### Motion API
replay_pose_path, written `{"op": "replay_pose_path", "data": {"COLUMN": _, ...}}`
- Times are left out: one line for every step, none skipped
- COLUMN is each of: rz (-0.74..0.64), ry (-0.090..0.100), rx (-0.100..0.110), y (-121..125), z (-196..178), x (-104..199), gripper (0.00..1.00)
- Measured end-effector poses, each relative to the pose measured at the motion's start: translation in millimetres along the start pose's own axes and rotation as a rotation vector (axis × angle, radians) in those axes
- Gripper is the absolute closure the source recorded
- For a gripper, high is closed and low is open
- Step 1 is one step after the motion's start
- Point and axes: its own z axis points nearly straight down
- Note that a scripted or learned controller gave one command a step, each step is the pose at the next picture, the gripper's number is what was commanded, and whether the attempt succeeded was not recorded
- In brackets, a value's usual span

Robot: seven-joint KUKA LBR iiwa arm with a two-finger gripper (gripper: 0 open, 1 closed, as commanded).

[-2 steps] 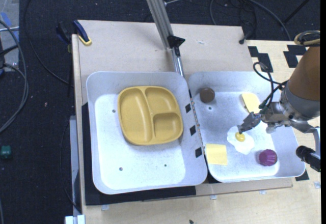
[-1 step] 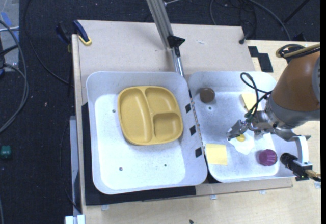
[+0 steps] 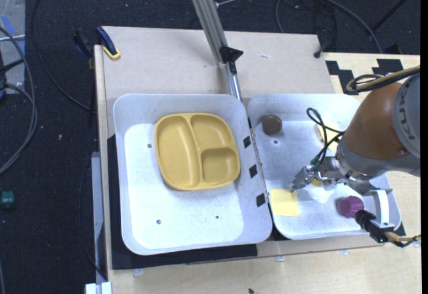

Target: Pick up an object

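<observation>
Claw [image 3: 309,178] low in your right bin [image 3: 294,229].
Your yellow pad [image 3: 284,203] lies just beside it, toward the front; whether the claw is wide or narrow, you cannot tell.

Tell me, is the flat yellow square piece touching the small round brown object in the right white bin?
Apart. The camera view shows the flat yellow square piece near the bin's front edge and the small round brown object near the back, with bare white bin floor between them.

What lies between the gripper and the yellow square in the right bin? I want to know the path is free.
In the camera view, bare white bin floor separates the gripper from the yellow square; nothing lies between them.
</observation>
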Motion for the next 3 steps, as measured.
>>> {"op": "replay_pose_path", "data": {"rz": 0.002, "ry": -0.003, "rx": -0.006, "y": 2, "z": -14, "x": -1, "gripper": 1.00}}
{"op": "replay_pose_path", "data": {"rz": 0.000, "ry": 0.001, "rx": -0.001, "y": 0, "z": -57, "x": -6, "gripper": 1.00}}
{"op": "replay_pose_path", "data": {"rz": -0.004, "ry": 0.001, "rx": -0.002, "y": -4, "z": -106, "x": 2, "gripper": 1.00}}
